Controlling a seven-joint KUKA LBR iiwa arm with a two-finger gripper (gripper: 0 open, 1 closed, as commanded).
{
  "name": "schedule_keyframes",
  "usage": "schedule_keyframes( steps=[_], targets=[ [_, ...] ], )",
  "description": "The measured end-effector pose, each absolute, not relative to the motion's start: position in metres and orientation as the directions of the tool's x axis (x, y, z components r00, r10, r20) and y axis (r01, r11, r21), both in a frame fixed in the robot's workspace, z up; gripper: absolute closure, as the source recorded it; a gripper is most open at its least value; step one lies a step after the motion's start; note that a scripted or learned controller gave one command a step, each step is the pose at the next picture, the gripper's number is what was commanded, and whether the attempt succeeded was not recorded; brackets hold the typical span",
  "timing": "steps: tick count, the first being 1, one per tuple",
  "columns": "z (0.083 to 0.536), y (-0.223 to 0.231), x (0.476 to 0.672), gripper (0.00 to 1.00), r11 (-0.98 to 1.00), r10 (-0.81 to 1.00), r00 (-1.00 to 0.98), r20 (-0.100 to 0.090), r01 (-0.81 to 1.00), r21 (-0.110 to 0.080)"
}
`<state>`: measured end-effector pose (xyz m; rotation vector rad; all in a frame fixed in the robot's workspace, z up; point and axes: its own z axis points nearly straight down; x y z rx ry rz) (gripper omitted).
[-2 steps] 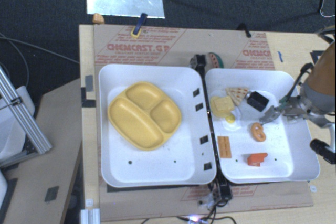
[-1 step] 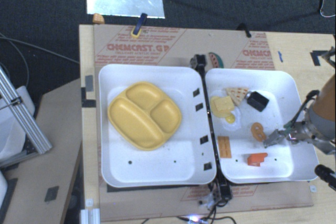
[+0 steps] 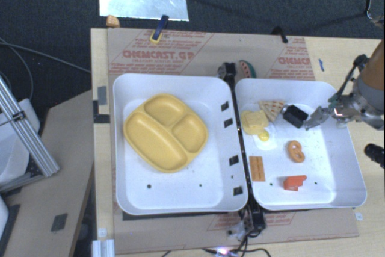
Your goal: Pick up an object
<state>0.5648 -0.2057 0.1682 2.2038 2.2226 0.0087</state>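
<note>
Dark carpet surrounds the worktop (image 3: 72, 129), which carries 2 shallow white bins side by side on printed cardboard. Nearest the camera in the right bin (image 3: 346, 186) lies a red block (image 3: 294, 182), with an orange wafer-like strip (image 3: 257, 168) just left of it. A little farther back sits a small pretzel-shaped piece (image 3: 295, 151), then a pale yellow lump (image 3: 254, 123) beside a tan wedge (image 3: 272, 109). A black block (image 3: 295, 115) rests near the wedge, toward the bin's far side. The left bin (image 3: 135, 189) holds a yellow divided tray (image 3: 165, 132).

From the right edge the gripper (image 3: 317, 117) reaches in low over the right bin, its tip just beside the black block. How far the jaws stand open I cannot tell, and nothing is visibly held.

Judging from this, the black block is the likeliest target. The risk is a glancing approach: the tip could nudge the block toward the wedge rather than straddle it, or close on nothing.
</note>
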Motion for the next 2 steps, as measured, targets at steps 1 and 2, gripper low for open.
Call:
schedule_keyframes(
  steps=[1,2],
  targets=[
    [0.080,-0.180,0.509,0.00,0.001,1.000,-0.001,0.004,1.000,-0.007],
    [0.155,-0.208,0.537,0.00,0.003,1.000,-0.003,-0.005,1.000,0.009]
  ],
)
